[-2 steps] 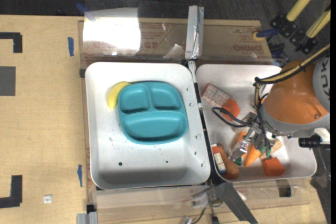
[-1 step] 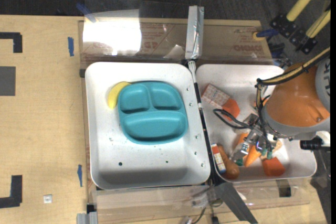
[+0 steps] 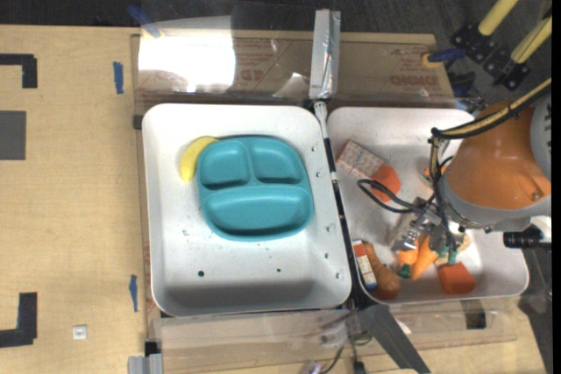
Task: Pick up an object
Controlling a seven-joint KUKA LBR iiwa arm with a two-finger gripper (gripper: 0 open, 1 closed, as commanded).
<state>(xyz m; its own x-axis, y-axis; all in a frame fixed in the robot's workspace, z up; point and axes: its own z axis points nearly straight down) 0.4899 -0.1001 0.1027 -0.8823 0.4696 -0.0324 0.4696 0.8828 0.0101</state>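
Note:
My gripper (image 3: 429,239) is low in the right bin (image 3: 500,286), under the orange wrist band, right over a cluster of small items. An orange carrot-shaped piece (image 3: 421,259) lies just beneath it, touching or nearly so. An orange block (image 3: 456,278) sits to its right near the bin's front. A brown lump (image 3: 387,281) and a small bottle with a red label (image 3: 363,264) lie to the left. Further back are an orange round piece (image 3: 385,180) and a red-patterned packet (image 3: 359,158). Nothing is visibly lifted.
The left bin (image 3: 175,258) holds a teal divided plate (image 3: 255,186) with a yellow banana-like piece (image 3: 189,157) poking out at its left edge. A grey divider (image 3: 323,57) stands behind the bins. Black cables (image 3: 390,201) trail from the wrist across the right bin.

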